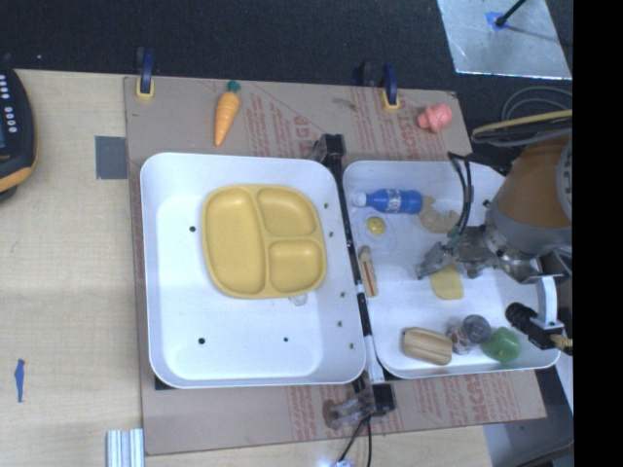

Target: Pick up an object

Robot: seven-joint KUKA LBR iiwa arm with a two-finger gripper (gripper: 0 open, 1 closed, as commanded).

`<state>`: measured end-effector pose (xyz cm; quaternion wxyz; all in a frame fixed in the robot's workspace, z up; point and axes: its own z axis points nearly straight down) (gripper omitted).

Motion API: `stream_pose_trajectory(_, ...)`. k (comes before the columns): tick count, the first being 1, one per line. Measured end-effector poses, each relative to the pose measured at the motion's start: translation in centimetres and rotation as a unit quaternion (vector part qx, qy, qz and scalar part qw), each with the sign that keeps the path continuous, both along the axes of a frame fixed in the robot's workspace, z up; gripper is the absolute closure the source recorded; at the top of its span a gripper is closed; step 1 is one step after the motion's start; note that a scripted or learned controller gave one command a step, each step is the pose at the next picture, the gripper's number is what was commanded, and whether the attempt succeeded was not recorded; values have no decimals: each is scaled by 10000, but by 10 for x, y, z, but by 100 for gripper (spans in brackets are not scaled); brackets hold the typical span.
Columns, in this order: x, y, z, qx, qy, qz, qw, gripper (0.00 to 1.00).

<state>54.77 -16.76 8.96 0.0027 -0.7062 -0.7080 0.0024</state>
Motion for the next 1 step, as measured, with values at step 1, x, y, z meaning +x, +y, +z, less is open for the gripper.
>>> stream_pose_trajectory(1, -38, 22, 2, 9, 3, 2, 10000, 0)
